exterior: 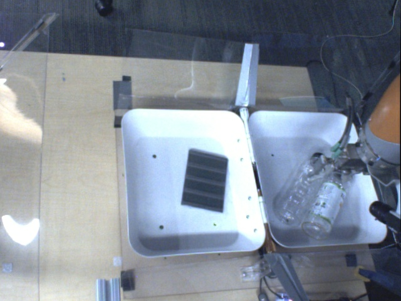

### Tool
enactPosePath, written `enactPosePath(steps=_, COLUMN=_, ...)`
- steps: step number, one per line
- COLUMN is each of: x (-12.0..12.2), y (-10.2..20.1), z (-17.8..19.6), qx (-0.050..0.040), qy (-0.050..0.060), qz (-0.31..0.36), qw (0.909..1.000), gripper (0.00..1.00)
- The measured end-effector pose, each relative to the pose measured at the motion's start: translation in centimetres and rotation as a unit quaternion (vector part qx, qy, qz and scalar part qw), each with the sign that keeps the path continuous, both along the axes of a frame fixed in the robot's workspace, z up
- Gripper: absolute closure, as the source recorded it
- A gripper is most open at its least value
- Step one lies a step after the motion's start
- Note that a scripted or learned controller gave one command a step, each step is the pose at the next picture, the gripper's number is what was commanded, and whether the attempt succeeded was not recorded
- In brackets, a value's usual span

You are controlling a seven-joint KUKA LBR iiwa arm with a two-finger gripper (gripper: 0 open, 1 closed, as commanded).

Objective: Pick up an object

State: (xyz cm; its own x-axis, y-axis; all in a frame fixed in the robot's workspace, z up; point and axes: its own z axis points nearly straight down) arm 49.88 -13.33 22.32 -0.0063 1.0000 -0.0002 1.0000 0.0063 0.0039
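two clear plastic bottles (308,197) lie tilted in the right bin (276,137), the hand (346,158) at them, its grip seemingly unreadable.

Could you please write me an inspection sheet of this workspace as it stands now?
Surface: wooden bench bearing two shallow white bins side by side, left bin and right bin.
Job's things: dark ribbed rectangular pad lying flat in the left bin; two clear plastic bottles lying side by side, tilted, in the right bin.
Clutter: nothing seen in the bins beyond these.
Grippers: gripper low over the right bin, at the upper ends of the bottles; whether it holds one cannot be told.
Cables: thin cable running near the arm.
Surroundings: dark carpet beyond the bench; clear panel over the left side.
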Motion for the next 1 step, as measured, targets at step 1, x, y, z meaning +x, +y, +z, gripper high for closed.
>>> enactPosePath(steps=1, x=-0.78, y=2.52, z=-11.33, qx=0.0005, qy=0.001, qz=0.031, qw=0.9995, gripper=0.0)
